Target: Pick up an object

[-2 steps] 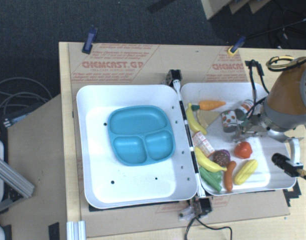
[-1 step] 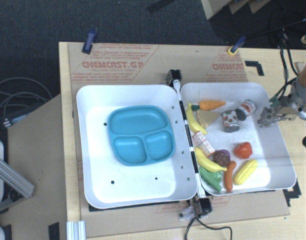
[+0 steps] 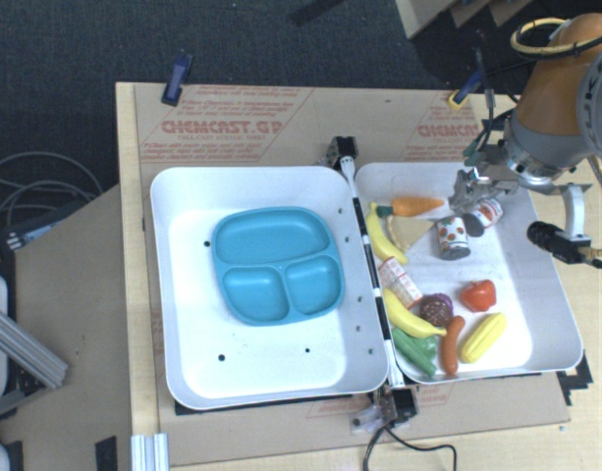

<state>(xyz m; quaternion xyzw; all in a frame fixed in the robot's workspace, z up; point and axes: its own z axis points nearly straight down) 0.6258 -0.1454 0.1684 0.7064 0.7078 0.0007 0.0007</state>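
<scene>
Left bin (image 3: 183, 292) has a blue divided plate (image 3: 278, 263) sitting in the middle. Right bin (image 3: 546, 292) is packed with toy food: a banana (image 3: 383, 238) along the left wall, a carrot (image 3: 416, 206) up top, a small can (image 3: 453, 238) near the middle, a tomato (image 3: 478, 293), and a corn cob (image 3: 482, 337) lower down. The end effector (image 3: 474, 196) hangs over the top of that bin just beside the can, honestly can't tell how it's set.

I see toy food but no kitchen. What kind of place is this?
Probably a robot test lab: a robot arm reaches over two white bins, and loose cables lie on the floor.
</scene>
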